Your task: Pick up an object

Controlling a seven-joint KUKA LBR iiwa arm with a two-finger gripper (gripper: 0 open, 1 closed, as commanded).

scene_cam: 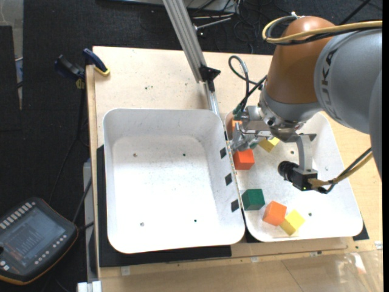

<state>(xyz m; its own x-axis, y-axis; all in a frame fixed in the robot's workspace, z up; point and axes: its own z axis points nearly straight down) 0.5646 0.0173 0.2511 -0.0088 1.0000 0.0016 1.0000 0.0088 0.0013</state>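
The grey arm with its orange band reached in from the right and hung low over the right-hand shallow white bin [340, 221], its jaws [243, 143] down near that bin's left wall. Directly beneath them lay a small orange-red cube [244, 159], seemingly touching or just under the tips; whether the jaws stood open, closed, or gripped the cube could not be told from this slant, since the wrist hid most of them.

A small yellow block [268, 143] peeped out from under the wrist just beside the jaws. Nearer the front of the same bin sat a dark green cube [253, 199], and beside it a second orange cube [275, 213] touching another yellow block [292, 222]. The left-hand white bin [121, 126] sat alongside on the pale wooden worktop [152, 72].

The step in hand looked like the descent or the closing on the orange-red cube. The next move probably called for a firm closure on its opposite faces, then a straight lift clear of the bin wall, which stood close enough to catch a finger.
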